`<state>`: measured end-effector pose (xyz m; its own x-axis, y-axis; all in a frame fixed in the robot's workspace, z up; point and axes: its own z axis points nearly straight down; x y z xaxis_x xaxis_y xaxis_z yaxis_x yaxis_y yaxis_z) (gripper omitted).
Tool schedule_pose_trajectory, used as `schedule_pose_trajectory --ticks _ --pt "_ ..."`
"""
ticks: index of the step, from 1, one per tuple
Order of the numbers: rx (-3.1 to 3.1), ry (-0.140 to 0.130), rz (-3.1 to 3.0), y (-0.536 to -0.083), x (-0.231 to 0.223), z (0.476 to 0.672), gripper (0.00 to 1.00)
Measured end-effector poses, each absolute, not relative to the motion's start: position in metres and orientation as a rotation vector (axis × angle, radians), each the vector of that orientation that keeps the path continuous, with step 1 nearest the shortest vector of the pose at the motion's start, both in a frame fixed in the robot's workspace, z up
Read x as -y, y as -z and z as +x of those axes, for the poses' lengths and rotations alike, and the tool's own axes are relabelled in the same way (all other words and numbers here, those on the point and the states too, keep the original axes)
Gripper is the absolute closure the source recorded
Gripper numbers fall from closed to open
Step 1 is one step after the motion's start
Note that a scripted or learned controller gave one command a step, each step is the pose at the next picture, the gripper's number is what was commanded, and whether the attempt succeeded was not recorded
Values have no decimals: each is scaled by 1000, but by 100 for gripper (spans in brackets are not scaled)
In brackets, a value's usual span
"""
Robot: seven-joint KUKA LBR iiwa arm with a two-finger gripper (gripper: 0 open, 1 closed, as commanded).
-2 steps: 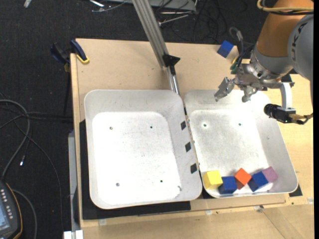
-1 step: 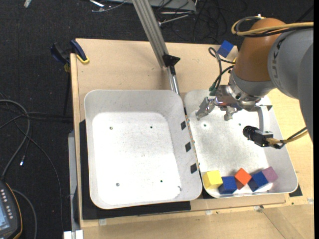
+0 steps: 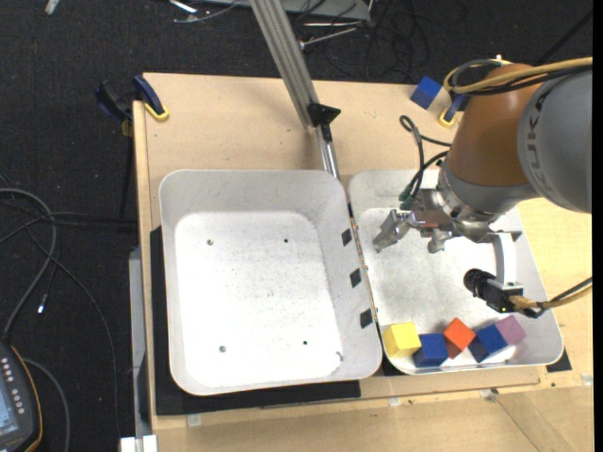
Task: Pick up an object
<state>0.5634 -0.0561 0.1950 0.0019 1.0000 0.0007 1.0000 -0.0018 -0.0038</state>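
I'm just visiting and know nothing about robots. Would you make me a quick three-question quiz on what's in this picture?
1. True or false: the coloured blocks lie in the left bin.
2. Which block sits furthest left in the row? A) yellow block B) orange block C) pink block
3. Fill in: the gripper hangs over the ____ bin.

Key: 1 false, they lie along the near edge of the right bin. 2 A. 3 right; it is above bare bin floor, apart from the blocks, with nothing between its fingers.
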Motion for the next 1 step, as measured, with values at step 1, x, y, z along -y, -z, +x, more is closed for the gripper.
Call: schedule_pose_trajectory --ticks 1 --pt "2221 1 -2223 -205 57 566 100"
